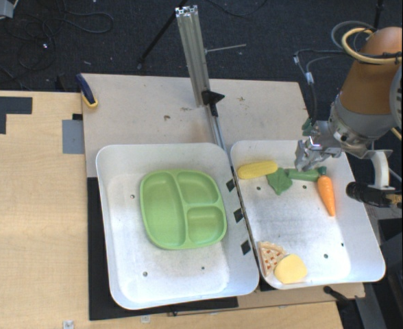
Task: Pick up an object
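Nearest the camera, at the front edge of the right-hand shallow white bin (356,252), a rounded pale yellow toy piece (290,269) lies touching a waffle-patterned orange and cream wedge (270,255) just to its left. Farther back in the same bin, an orange toy carrot (326,195) lies lengthwise near the right wall. Beside it to the left is a green leafy toy vegetable with a long stem (287,179), its stem running toward the carrot's top. A yellow toy corn cob (257,169) lies just left of the leafy piece, close to the bin's back left corner.

The left-hand shallow white bin (119,266) holds a light green plastic divided plate with three compartments (183,208), lying flat near the middle.

The grey arm with its orange band (369,81) reaches in from the right, and its metal two-finger gripper (310,157) is low over the back of the right bin, just above the stem end of the green vegetable. Whether it touches the stem is hard to judge from this slant, and I cannot tell how far the tool is spread or whether anything sits in it.

An upright aluminium post (194,53) stands behind the bins.
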You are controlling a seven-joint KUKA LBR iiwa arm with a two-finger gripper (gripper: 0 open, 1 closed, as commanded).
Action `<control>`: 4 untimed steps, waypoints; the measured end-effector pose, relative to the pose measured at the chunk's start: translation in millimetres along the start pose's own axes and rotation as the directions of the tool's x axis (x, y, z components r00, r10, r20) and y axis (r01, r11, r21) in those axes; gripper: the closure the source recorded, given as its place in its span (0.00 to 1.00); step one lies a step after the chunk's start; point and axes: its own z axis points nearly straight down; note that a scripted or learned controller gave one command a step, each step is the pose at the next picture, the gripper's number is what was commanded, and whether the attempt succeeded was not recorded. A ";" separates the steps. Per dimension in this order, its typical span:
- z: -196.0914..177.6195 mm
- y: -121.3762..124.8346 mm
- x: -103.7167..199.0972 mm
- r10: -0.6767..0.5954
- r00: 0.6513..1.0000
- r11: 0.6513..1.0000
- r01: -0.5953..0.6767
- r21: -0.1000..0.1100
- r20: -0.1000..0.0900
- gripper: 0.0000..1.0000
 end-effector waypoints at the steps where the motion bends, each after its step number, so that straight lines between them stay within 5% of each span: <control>1: 7.3 -29.9 46.1 0.000 1.000 1.000 0.000 0.002 0.000 1.00; 4: -0.6 -78.6 181.0 -0.001 1.000 1.000 0.001 0.003 0.000 1.00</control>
